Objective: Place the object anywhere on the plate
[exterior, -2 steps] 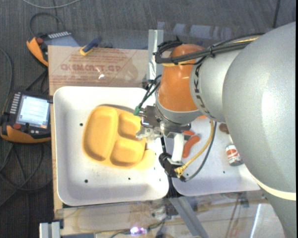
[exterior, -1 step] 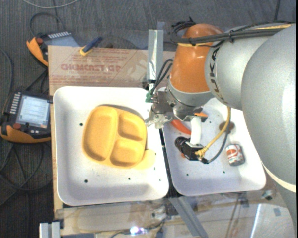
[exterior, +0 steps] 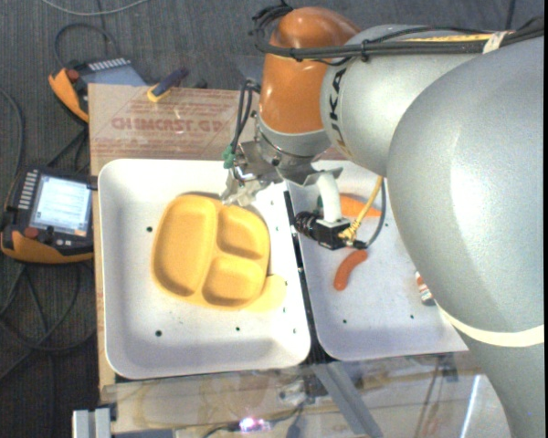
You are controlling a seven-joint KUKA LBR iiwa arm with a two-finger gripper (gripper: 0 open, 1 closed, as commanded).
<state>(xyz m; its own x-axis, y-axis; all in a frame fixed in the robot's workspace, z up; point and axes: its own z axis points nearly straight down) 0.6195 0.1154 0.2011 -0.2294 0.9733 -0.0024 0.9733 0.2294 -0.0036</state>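
Glossy yellow plastic plate [exterior: 212, 249], smooth white bins [exterior: 119, 336], matt carpet [exterior: 36, 26]

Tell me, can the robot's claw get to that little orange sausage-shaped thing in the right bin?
Probably yes. The small orange sausage-shaped object lies in the open on the right white bin, nothing on top, and the claw hangs nearby over the yellow divided plate.

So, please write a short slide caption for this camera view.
Arm's gripper above the yellow plate in the left bin; orange object lies in the right bin.

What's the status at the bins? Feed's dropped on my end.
Gripper over plate's top edge, left bin. Fingers unclear. Orange object lying in right bin, apart from gripper. Nothing blocking plate.
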